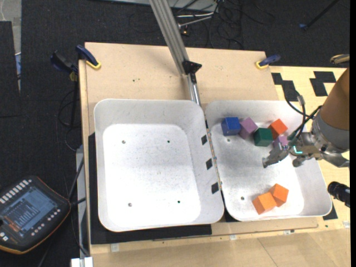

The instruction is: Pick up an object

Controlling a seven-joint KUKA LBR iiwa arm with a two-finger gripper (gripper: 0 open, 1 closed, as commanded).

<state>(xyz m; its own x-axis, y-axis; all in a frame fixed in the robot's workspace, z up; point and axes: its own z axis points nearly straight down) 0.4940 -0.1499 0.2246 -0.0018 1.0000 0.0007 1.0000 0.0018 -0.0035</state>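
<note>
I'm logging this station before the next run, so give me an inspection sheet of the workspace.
Surface: tan bench bearing a left bin and a right bin, side by side.
Job's things: in the right bin, a blue block, purple block, green block and orange block clustered at the far end; two orange blocks near the front.
Clutter: nothing seen.
Grippers: gripper over the right bin, near the cluster; whether it holds anything cannot be told.
Cables: wires on the floor beyond the bench.
Surroundings: handheld controller at front left; clamps at the far corners.
</note>
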